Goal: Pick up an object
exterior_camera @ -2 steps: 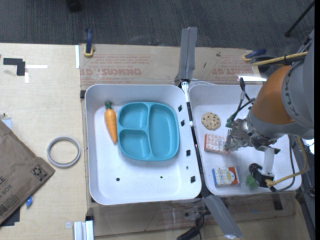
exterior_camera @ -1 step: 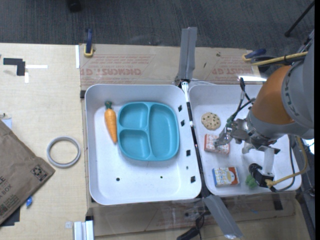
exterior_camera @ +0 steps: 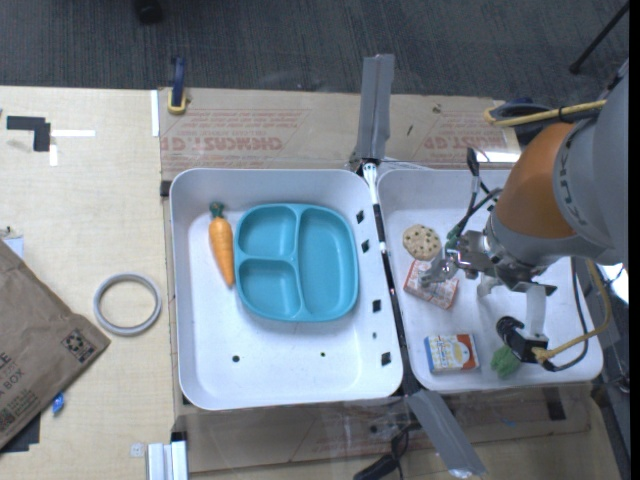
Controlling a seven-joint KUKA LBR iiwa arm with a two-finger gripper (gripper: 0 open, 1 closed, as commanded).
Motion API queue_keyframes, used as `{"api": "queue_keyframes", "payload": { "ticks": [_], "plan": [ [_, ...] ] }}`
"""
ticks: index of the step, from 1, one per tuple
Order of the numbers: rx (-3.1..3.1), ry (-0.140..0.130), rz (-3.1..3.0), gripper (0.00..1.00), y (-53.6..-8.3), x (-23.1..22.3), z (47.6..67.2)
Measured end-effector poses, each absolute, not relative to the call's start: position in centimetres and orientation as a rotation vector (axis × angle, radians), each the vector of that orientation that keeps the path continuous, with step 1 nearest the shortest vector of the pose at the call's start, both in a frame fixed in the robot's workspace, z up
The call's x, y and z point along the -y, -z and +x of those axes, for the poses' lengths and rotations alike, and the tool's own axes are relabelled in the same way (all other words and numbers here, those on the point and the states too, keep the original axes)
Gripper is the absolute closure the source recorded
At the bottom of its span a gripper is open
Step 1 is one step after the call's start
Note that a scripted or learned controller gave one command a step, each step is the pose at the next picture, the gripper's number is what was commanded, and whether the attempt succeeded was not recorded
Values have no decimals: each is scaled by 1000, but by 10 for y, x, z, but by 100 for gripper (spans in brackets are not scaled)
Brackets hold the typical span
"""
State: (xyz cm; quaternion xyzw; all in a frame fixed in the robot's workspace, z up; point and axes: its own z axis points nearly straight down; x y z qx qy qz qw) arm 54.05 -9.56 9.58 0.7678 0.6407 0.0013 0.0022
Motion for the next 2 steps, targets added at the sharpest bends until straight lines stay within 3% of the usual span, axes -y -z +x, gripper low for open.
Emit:
{"api": "queue_keyframes", "payload": {
  "ticks": [1, 2],
  "plan": [
    [-2328, -6, 2099, 0, -96, 101, 572],
    [-2263, -7, 2169, 0, -97, 97, 600]
  ]
}}
